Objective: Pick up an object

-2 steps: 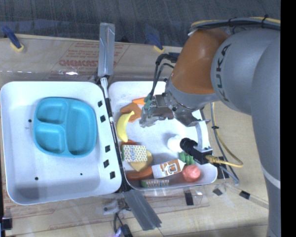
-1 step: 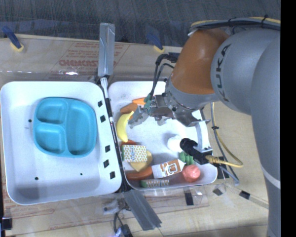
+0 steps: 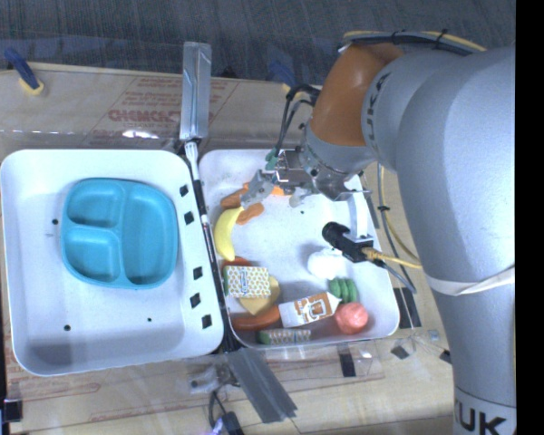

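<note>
**Two white bins, one claw low in the right-hand one**

Two shallow white plastic bins sit side by side on the counter (image 3: 91, 406). The left bin (image 3: 36, 333) holds a light-blue divided plastic plate (image 3: 121, 231), lying flat.

The right bin (image 3: 290, 234) is crowded. The grey arm reaches in from the right, and its claw (image 3: 270, 181) hangs over the bin's far left corner, just above a small orange carrot-shaped toy (image 3: 251, 212). Whether the two touch is unclear, and I cannot tell if the claw is wide or narrow.

Just beside the orange toy lies a curved yellow plastic banana (image 3: 225, 234), close to the bin's left wall. Below it sits a small yellow-and-blue printed box (image 3: 247, 282). Along the near edge lie an orange-and-white carton (image 3: 310, 309) and a pink-red round fruit (image 3: 351, 317), with a green ridged piece (image 3: 344, 289) and a white egg-shaped object (image 3: 326, 264) just above them.
</note>
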Controlling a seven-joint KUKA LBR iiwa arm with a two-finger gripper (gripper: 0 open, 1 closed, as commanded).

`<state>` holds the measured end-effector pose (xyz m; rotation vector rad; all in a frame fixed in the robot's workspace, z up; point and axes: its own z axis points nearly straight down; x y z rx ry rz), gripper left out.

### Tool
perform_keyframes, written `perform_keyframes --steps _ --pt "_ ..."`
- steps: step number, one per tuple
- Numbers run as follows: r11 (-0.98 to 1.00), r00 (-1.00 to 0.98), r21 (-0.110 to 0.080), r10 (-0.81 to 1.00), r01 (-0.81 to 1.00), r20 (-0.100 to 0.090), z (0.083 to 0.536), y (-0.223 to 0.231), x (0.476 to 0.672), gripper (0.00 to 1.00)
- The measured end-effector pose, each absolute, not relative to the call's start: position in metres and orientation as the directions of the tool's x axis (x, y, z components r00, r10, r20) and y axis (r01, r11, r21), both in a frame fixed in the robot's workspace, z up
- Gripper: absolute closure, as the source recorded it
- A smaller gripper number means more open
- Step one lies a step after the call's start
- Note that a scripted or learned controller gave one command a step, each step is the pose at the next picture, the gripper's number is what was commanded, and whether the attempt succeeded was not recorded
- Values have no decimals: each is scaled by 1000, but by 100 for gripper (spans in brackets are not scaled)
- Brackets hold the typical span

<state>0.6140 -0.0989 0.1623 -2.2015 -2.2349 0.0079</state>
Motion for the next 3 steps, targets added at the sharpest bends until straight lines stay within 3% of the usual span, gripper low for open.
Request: perform_keyframes --steps 1,2,3 --pt "20 -20 -5 1000 1000 0 91 -92 636 0" --pt "25 -25 -5 1000 1000 1 101 -91 637 100" --pt "248 -248 2 969 969 -1 278 -61 625 100"
